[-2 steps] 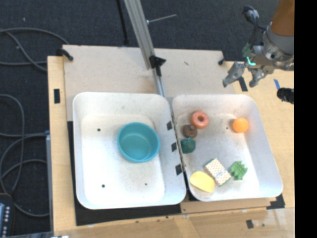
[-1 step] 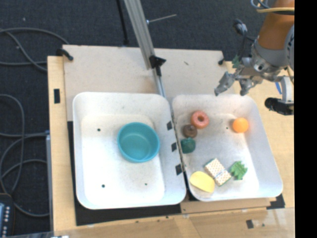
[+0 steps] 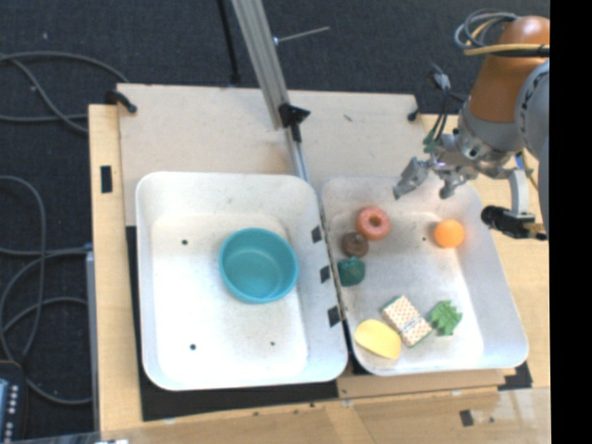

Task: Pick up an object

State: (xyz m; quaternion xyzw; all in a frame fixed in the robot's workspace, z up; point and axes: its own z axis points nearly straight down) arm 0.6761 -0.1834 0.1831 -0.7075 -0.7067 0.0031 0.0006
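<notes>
Right bin (image 3: pixel 499 294) centre open; donut (image 3: pixel 374 222), brown piece (image 3: pixel 354 243), teal piece (image 3: pixel 351 271) crowd its left wall, apparently touching. Orange ball (image 3: pixel 449 234) stands apart.

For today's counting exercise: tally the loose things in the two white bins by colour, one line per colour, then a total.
Teal: 2, bowl and small block
Orange: 1, ball
Pink: 1, ring
Brown: 1, small round piece
Yellow: 1, oval piece
Green: 1, leafy piece
Tan patterned: 1, box
Total: 8
</notes>
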